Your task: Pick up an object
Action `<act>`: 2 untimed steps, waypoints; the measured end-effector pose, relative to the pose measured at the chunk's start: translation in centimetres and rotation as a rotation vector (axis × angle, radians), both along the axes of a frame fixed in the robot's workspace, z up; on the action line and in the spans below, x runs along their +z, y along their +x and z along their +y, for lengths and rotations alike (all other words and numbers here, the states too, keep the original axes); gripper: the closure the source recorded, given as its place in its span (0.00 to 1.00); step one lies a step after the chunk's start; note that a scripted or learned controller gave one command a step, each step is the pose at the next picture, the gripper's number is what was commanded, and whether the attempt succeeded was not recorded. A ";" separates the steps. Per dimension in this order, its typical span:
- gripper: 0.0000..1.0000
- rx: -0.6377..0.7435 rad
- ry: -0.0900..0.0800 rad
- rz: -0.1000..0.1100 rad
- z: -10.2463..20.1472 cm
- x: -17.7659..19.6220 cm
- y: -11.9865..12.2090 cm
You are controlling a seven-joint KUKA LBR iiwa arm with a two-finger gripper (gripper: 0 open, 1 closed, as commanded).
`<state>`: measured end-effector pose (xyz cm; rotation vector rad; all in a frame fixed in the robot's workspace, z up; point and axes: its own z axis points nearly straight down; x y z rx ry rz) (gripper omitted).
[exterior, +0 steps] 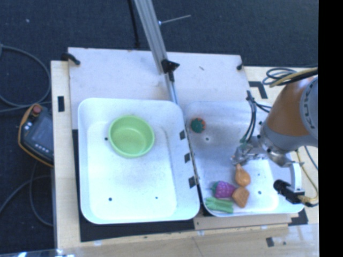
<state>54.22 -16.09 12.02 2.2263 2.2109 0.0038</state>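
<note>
The gripper (242, 157) hangs low over the right bin (214, 143), just above an orange pear-shaped piece (242, 175). A second orange piece (240, 197) lies below it, beside a purple grape bunch (223, 189) and a green pod (219, 204) at the bin's front. A small green and red ball (198, 125) rests near the bin's back left. The camera's slant leaves the state of the gripper unclear, and I see nothing held in it.
A green bowl (131, 136) sits in the left bin (134, 197). A slanted metal pole (155, 36) rises from between the bins at the back. The arm's orange band (286, 116) and cables hang over the right bin's right side.
</note>
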 end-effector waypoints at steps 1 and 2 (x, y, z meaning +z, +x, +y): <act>1.00 0.010 -0.001 -0.004 -0.4 6.3 0.7; 1.00 0.011 -0.001 -0.004 -0.5 11.8 0.9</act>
